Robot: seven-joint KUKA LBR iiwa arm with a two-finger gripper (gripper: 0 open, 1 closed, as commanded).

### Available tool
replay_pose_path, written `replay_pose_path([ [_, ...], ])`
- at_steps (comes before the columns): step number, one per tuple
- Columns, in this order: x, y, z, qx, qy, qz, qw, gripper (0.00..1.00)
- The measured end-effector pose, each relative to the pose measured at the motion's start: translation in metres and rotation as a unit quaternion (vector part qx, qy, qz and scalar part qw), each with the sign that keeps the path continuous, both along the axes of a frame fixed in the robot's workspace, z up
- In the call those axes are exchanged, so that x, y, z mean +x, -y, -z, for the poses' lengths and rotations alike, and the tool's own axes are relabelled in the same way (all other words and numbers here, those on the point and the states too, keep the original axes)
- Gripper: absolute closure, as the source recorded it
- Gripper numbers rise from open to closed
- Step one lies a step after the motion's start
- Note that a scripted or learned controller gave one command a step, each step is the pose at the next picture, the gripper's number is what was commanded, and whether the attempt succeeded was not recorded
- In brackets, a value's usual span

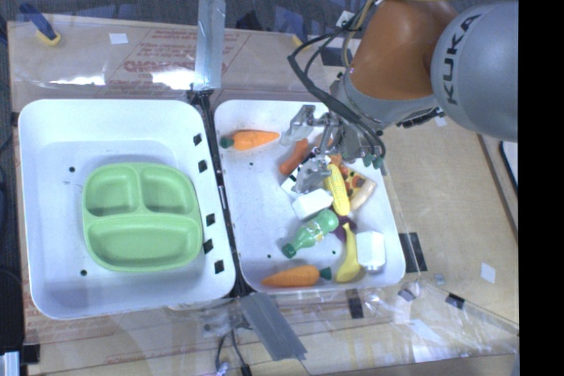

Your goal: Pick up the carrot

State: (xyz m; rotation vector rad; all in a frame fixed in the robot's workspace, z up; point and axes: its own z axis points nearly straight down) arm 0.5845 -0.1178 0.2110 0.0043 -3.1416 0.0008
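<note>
Nearest you, a carrot (291, 277) lies along the front wall of the right bin (256, 216), its tip end by a banana (350, 258); arm (467, 57) reaches in from the right, over that bin's back half; left bin (35, 189) holds a green divided plate (141, 217); gripper (313, 158) sits low amid the toy pile, w/ a second carrot (293, 158) tilted right against it; open or closed, you can't tell; a third carrot (253, 139) lies apart, back-left of the right bin; a green bottle (313, 233) lies nr the middle.
</note>
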Motion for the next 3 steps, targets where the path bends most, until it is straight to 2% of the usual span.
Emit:
replay_pose_path([
  [1,-0.001,-0.026,0.109,0.0020,-0.005,-0.024,0.9997,0.00],
  [2,0.047,-0.012,0.119,0.0000,-0.005,0.116,0.9933,0.00],
  [3,0.066,0.014,0.066,-0.0005,0.004,0.088,0.9961,0.00],
])
